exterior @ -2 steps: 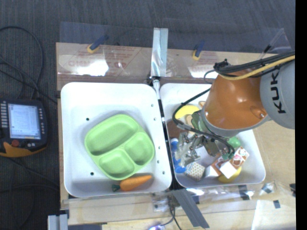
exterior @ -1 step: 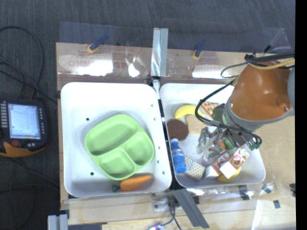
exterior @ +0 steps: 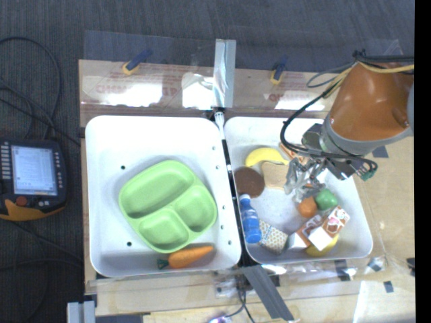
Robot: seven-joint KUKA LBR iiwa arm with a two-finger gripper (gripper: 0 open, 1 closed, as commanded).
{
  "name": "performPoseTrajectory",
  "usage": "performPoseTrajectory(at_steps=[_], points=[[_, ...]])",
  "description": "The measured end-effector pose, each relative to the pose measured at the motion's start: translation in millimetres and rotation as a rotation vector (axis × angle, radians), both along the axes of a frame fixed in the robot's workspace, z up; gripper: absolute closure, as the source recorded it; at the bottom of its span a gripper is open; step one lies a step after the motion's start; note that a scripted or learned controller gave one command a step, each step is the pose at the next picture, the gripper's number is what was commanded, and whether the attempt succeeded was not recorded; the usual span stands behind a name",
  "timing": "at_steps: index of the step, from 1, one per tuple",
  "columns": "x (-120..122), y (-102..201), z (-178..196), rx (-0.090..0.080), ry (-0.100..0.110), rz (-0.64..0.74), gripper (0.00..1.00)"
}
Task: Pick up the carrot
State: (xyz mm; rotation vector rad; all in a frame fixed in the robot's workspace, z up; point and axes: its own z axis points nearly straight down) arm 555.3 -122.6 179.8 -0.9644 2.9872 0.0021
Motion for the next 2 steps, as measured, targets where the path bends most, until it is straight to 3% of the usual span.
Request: performPoseTrajectory(at_steps=[1,2], points=[[-14,-59,165,-0.006,-0.013,-0.035,1.00],[47,-95,92,0.002,0.000,0.259,1.00]])
